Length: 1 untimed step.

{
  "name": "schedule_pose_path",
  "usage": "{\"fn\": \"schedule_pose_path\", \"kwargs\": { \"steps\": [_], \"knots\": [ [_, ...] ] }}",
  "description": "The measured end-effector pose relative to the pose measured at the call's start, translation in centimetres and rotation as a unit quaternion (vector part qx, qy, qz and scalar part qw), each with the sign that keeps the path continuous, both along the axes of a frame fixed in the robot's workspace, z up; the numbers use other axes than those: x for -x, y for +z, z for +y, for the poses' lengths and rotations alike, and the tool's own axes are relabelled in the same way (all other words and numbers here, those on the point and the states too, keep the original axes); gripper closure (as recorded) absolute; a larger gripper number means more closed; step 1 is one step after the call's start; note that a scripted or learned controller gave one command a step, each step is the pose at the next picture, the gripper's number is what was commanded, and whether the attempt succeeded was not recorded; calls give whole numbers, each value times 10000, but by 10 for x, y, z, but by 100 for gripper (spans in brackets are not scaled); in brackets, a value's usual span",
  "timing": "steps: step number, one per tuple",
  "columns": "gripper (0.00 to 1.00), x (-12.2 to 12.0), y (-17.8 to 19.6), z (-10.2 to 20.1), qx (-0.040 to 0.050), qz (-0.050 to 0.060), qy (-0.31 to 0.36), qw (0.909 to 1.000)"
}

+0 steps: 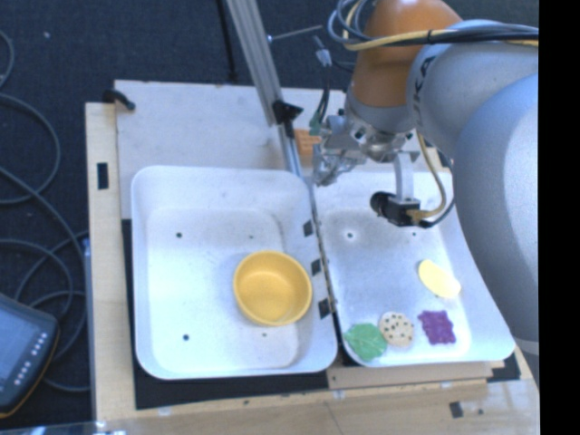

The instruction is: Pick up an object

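A yellow bowl [272,286] sits in the left bin [163,243], near its right wall. In the right bin [381,252] lie a pale yellow piece [439,279], a purple piece [438,326], a speckled cookie [396,329] and a green leafy piece [365,341], all toward the front. My gripper [328,169] hangs at the back left corner of the right bin, close to the divider between the bins and far from all the pieces. I see nothing between its fingers.
A slanted metal post [263,71] rises from behind the bins, just left of the gripper. The arm's grey body [489,125] covers the right bin's back right. Cables lie on the dark floor at left, and a tablet [23,352] at lower left.
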<state>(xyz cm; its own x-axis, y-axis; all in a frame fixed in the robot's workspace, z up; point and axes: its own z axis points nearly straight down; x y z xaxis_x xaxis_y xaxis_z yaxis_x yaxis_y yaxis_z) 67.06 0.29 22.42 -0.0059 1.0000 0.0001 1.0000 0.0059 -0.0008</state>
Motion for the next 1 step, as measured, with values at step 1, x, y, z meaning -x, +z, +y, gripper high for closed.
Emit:
{"fn": "schedule_pose_path", "kwargs": {
  "steps": [1],
  "knots": [
    [100, 2, 13, 51, -10, -15, 9, 10000]
  ]
}}
